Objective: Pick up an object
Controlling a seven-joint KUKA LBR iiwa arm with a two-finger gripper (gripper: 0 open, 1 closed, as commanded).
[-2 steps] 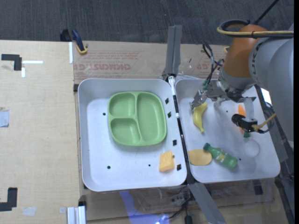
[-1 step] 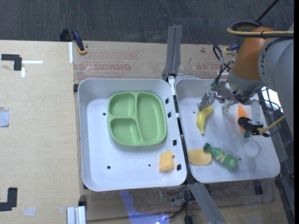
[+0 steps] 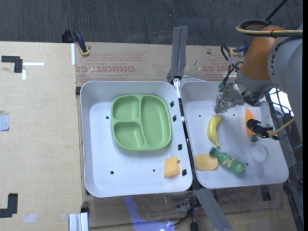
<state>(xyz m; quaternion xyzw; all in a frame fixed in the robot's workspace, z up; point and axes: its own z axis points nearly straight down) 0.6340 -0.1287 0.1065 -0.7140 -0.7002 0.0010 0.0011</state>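
Overhead, the hand [image 3: 222,105] hovers just above one banana [image 3: 213,129] in the right bin [image 3: 269,174], beside one green bottle [image 3: 228,160]; whether it is closed cannot be told. One green plate [image 3: 141,122] sits left.

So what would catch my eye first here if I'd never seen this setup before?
Probably the pale green divided plate in the left bin, with an orange-yellow wedge near that bin's front right corner. Next, the grey arm's gripper over the right bin, just above a banana; a green bottle lies nearer the front.
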